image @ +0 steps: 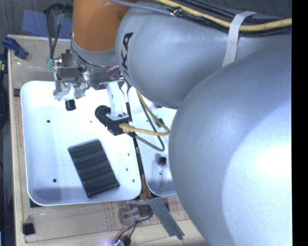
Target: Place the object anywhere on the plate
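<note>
- Arm (pixel 215 111): the grey body fills the right and upper part of the camera view, orange band at top centre. It hides most of the right bin.
- Desk (pixel 15 199): pale wood, with cables and a blue clamp at the left edge.
- Left bin (pixel 38 152): white, shallow, mostly bare floor with a few small dark dots. Right bin (pixel 159 186): a sliver shows under the arm, with a small dark item on it.
- Plate (pixel 93 168): dark grey ribbed rectangular slab lying flat and skewed in the lower middle of the left bin. I take this to be the plate; nothing rests on it.
- End effector (pixel 68 94): metal assembly at the upper left corner of the left bin, well apart from the plate. Whether it is wide or narrow cannot be told; the tips are too small and cluttered.
- Object (pixel 70 105): a small dark piece just below the end effector tips. Whether it is gripped, hanging or lying on the bin floor cannot be told.
- Black bracket (pixel 110 119) with yellow cable sits between wrist and plate; probably part of the rig.
- Judgement on the step: grasp is unconfirmed. To do it well, verify hold first, then travel toward the near side of the bin over the plate, lower close to the ribs, and release low so the small piece does not bounce off.
</note>
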`<state>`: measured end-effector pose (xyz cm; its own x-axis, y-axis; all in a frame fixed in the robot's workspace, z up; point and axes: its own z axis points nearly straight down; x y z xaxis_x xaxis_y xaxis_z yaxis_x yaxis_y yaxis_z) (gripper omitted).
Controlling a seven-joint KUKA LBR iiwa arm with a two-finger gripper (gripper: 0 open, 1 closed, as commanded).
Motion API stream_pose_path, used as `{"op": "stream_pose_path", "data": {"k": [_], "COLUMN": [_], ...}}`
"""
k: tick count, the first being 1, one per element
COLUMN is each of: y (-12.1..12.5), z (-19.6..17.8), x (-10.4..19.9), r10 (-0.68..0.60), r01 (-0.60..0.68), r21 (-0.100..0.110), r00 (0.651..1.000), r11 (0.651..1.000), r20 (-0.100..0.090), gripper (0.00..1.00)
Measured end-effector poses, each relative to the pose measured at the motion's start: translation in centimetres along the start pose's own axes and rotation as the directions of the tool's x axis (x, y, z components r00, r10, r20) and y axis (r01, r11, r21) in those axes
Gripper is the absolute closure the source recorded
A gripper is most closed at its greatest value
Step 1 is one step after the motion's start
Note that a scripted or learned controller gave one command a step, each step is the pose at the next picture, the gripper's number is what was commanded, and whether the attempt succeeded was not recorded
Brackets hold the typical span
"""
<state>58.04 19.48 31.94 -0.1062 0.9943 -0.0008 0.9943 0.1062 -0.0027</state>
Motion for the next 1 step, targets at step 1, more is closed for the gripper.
{"op": "stream_pose_path", "data": {"k": [1], "y": [-4.85], "z": [1.59], "x": [1.13], "r10": [-0.188], "r01": [0.188], "r21": [0.006], "r00": [0.982], "r11": [0.982], "r20": [0.000], "gripper": [1.00]}}
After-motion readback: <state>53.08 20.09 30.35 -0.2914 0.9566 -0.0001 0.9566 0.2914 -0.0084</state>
